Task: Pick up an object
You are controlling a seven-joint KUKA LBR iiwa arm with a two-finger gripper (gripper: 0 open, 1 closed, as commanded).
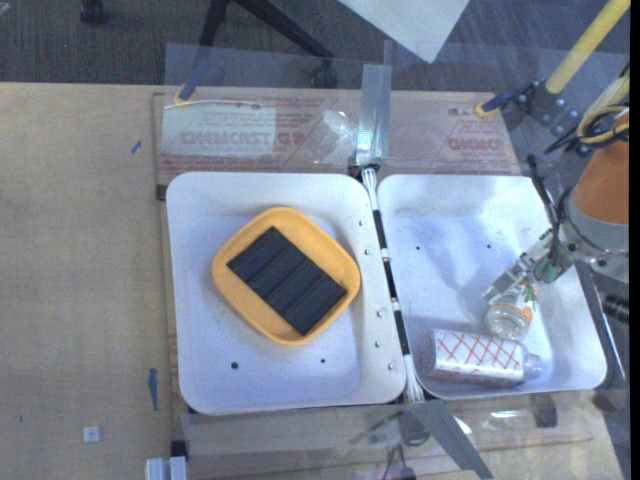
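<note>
My gripper (518, 280) hangs low over the right part of the right bin (440, 218), on the grey arm with its orange band (608, 186). Just below the gripper's tip lies a small clear bottle (508, 318) with an orange tint; whether they touch I cannot tell. A white tube with a red lattice print (478, 356) lies flat along that bin's front wall, close to the bottle. In the left bin (200, 368) rests a yellow-orange tray-shaped object (232, 290) with a dark ribbed panel (285, 280) on top.
Clear plastic sheets with red print (230, 138) lie behind the bins, and a metal bracket (374, 118) stands at the back between them. Cables and a yellow bar (590, 38) are at the far right. An office chair base (250, 8) is on the floor behind.
</note>
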